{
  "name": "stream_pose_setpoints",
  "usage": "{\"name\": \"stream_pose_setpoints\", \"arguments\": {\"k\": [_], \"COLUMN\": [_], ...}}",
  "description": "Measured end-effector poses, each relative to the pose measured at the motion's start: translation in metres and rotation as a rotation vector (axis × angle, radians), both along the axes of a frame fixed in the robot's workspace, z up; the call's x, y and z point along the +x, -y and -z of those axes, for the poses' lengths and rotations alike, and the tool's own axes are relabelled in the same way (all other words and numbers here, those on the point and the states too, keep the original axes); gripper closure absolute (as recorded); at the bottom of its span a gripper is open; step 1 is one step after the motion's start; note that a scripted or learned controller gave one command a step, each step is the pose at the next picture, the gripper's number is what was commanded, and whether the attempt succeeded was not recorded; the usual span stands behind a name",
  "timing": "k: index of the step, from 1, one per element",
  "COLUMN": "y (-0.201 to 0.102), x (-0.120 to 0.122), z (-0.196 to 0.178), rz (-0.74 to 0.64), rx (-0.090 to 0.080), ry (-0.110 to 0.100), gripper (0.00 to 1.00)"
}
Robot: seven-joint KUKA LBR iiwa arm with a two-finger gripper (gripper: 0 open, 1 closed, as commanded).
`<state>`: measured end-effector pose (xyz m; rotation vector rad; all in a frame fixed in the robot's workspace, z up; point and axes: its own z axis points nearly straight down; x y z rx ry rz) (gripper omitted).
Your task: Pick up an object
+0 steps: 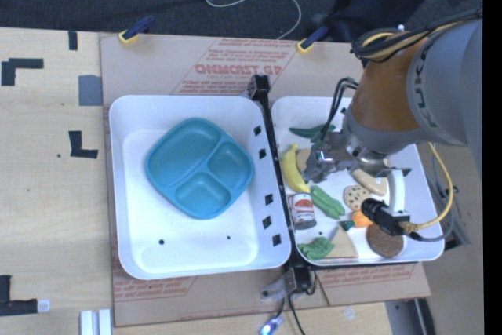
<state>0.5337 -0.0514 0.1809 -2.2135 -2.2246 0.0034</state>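
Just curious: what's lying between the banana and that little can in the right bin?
In the camera view, nothing: bare white bin floor separates the banana from the can; the green pod lies beside that gap.

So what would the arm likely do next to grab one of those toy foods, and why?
Probably lower straight down a little. The end effector hovers in the right bin, beside the banana and just above the green pickle-like piece, with nothing seen between its fingers. Those two lie nearest; the blue plate sits in the other bin.
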Motion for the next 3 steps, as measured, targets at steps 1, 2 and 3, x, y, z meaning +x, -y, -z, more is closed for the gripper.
{"name": "stream_pose_setpoints", "arguments": {"k": [1, 2, 3], "y": [-0.026, -0.098, -0.092], "x": [-0.053, -0.035, -0.051], "z": [-0.055, -0.09, -0.12], "rz": [0.002, -0.003, 0.004], "rx": [0.001, 0.0, -0.001], "ry": [0.001, 0.006, 0.004], "gripper": [1.0, 1.0, 1.0]}}
